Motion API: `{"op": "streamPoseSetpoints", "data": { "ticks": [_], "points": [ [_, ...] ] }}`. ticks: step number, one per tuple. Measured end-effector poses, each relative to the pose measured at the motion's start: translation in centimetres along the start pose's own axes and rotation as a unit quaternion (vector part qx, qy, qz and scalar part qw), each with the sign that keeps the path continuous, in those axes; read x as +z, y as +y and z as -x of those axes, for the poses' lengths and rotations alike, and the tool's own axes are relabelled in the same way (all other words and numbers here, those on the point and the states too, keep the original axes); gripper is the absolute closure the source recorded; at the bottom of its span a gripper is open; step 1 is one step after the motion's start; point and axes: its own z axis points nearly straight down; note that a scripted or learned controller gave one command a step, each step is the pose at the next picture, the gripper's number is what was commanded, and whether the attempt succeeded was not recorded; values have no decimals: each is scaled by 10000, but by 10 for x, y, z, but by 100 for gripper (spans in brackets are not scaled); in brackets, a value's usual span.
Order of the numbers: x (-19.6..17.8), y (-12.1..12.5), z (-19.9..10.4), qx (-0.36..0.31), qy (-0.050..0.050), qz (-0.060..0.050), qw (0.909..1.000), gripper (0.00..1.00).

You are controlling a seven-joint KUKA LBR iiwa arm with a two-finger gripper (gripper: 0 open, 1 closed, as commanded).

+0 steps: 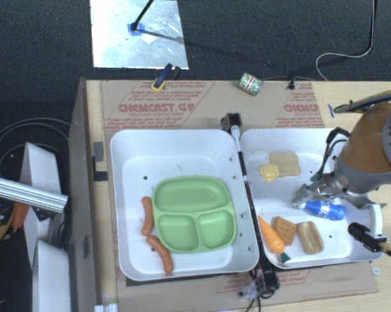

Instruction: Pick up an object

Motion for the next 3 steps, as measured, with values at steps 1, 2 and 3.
{"op": "streamPoseSetpoints", "data": {
  "ticks": [1,2,3],
  "points": [
    [-1,65,-61,-18,2,12,10000,0],
    [-1,112,-66,-19,-2,13,10000,0],
    [-1,131,-69,-15,0,-16,10000,0]
  ]
}}
